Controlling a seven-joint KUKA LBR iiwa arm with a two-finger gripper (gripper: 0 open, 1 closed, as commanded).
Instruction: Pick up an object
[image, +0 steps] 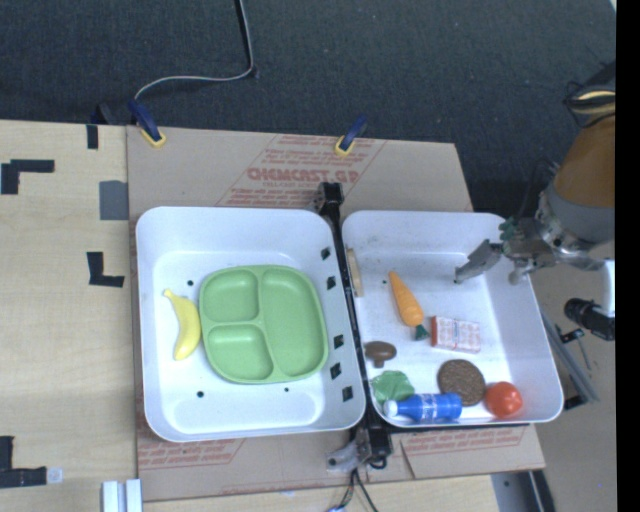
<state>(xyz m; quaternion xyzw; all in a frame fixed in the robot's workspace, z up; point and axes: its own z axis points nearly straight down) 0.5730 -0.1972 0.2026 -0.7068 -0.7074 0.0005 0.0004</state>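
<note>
The claw (490, 264) hangs with its fingers spread apart and nothing between them, over the upper right corner of the right bin (437, 230). A carrot (405, 299) lies below and to its left, near a small packet (456, 333). A tomato (504, 399) sits in the near corner.

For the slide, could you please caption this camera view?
Tool hovering over the right bin above carrot; left bin holds green tray and banana.

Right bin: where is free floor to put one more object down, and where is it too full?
In the right bin, bare floor lies at the far side, between the carrot and the gripper. The near edge is crowded: broccoli, blue bottle, brown disc, tomato.
</note>
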